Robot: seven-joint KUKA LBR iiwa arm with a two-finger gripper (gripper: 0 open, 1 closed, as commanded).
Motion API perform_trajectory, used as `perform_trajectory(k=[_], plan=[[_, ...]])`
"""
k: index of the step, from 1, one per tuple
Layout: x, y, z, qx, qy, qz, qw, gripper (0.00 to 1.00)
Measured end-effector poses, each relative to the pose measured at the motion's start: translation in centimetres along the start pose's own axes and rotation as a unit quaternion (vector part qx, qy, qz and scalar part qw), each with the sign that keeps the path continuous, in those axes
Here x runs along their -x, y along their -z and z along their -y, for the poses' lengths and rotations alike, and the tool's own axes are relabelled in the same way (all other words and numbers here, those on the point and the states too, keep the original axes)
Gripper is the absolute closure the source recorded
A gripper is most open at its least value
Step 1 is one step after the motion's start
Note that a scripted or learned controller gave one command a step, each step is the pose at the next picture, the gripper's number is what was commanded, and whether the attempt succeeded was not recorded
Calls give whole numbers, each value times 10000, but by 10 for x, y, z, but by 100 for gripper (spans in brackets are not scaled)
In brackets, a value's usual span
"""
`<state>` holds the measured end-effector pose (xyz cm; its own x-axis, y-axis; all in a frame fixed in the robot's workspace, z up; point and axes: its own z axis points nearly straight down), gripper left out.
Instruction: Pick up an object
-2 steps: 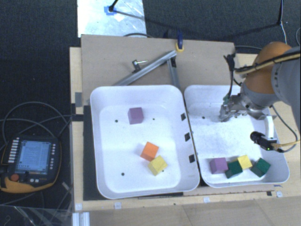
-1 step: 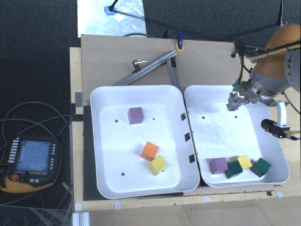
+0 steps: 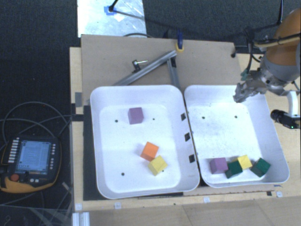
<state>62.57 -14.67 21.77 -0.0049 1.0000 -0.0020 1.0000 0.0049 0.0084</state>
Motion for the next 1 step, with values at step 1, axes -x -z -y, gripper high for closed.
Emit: perform_trajectory(k=[1], plan=[[-60,-2,-2,-34,30,-21,10000,100]])
